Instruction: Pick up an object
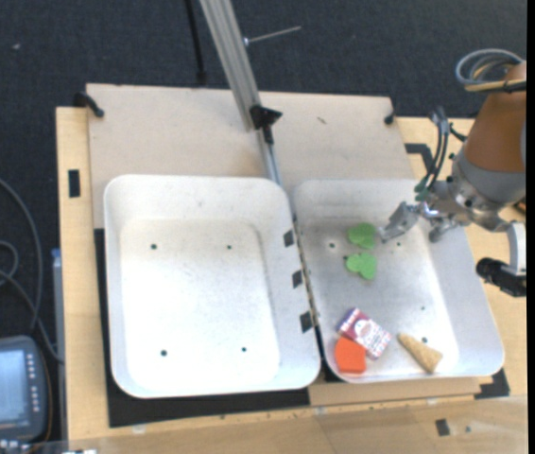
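End effector (409, 223) state unclear, over rt bin; green pieces (362, 251) just left.

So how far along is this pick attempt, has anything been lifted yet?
Nothing looks done yet: two green pieces, the orange block, the red-and-white packet and the tan wedge all lie in the right bin. In hand: the end effector sits low over that bin's upper part, just right of the green pieces, with nothing visibly held. Left: closing on an object and lifting it.
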Available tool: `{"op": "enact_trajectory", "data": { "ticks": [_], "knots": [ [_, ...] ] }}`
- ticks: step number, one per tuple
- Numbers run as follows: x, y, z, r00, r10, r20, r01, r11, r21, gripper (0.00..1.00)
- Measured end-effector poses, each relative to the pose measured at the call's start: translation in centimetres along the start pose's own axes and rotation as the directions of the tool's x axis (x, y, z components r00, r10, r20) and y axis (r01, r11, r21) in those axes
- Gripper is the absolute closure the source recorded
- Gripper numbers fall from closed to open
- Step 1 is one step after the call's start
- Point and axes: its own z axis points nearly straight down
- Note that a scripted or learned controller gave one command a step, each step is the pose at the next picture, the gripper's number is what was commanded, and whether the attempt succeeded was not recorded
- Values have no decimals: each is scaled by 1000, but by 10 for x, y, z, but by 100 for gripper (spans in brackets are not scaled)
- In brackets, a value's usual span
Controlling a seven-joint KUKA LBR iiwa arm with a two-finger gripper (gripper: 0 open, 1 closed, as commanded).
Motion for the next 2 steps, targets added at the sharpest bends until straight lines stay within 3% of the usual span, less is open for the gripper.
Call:
{"op": "enact_trajectory", "data": {
  "ticks": [1,2],
  "knots": [
    [-3,0,42,1000,1,0,-1,1000,0,0],
    [-4,2,28,1000,3,1,-3,1000,-8,100]
  ]
}}
